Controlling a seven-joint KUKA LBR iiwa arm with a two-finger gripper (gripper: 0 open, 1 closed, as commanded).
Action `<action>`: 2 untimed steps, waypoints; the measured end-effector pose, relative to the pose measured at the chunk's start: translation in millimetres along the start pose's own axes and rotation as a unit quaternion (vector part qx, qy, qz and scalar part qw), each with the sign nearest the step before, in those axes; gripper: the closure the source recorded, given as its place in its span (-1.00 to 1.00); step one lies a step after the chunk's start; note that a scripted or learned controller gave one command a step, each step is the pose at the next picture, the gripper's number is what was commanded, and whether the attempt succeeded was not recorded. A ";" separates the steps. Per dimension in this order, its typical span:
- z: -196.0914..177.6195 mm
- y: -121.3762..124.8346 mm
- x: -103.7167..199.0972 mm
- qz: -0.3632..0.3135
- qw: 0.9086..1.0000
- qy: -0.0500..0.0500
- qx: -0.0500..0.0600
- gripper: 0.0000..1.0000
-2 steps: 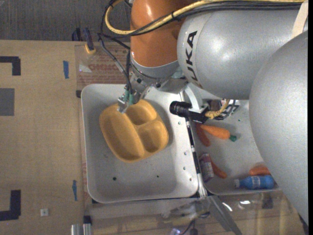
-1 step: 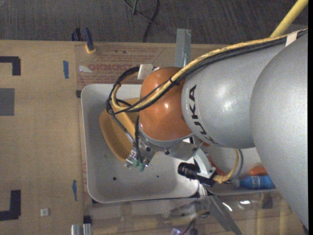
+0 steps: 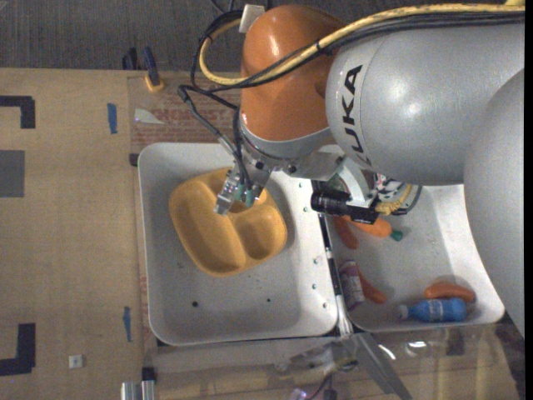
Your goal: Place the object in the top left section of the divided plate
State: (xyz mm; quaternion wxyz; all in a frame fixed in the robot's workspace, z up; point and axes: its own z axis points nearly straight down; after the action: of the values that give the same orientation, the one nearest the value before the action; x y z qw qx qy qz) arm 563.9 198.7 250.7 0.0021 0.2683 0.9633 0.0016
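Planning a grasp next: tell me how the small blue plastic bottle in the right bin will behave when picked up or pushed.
The small blue plastic bottle lies on its side, so a push would probably roll it. It looks small and likely light. Its smooth rounded body may slip between fingers.

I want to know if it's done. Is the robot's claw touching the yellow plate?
Cannot tell. In the camera view the gripper overlaps the yellow plate's upper rim, but the slanted look-down hides any gap or contact.

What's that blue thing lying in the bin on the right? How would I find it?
Start at the right white bin, under the big grey arm. Look to its lower corner: a small blue bottle with a white cap lies on its side just below an orange carrot-like toy. It is the only blue item among orange ones.
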 end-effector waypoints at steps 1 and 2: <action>76.2 -1.3 52.5 -0.158 0.987 0.002 0.001 1.00; 40.2 11.3 33.4 -0.293 0.956 -0.001 -0.002 1.00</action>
State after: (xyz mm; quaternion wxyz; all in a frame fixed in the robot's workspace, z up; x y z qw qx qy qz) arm 541.3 225.6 210.5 0.0039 -0.0255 0.9997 0.0021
